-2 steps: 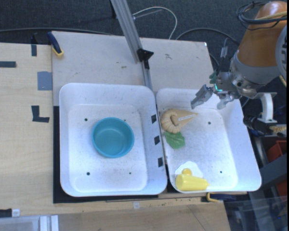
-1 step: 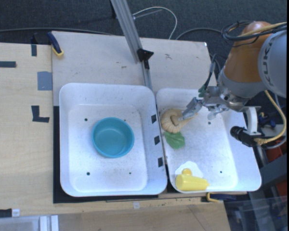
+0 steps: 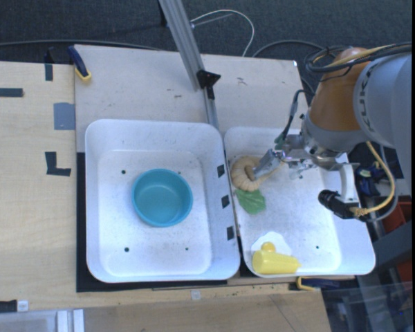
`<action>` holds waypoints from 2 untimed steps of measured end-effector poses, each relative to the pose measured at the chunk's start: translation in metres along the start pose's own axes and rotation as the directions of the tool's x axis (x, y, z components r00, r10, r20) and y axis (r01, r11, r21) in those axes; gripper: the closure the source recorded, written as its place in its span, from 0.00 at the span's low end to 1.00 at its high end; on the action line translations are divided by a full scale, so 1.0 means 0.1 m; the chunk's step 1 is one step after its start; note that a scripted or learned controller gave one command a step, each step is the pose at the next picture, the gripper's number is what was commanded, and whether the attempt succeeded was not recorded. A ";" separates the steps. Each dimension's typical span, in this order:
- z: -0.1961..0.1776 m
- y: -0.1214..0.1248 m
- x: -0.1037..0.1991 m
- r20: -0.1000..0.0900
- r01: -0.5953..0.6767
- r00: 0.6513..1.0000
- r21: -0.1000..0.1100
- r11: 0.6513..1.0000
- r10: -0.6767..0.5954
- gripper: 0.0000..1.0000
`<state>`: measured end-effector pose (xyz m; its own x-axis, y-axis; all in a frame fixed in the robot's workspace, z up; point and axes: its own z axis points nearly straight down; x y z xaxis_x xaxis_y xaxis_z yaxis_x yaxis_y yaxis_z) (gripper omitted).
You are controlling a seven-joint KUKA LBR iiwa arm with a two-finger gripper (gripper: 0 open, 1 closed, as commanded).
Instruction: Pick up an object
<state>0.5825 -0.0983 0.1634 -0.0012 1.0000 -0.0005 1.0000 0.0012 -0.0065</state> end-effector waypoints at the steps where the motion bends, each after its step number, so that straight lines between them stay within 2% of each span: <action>1: 0.45 -0.06 0.02 -0.001 0.000 1.000 0.001 1.000 0.000 0.00; 2: 0.33 -0.05 0.02 -0.001 0.002 1.000 -0.003 1.000 -0.002 1.00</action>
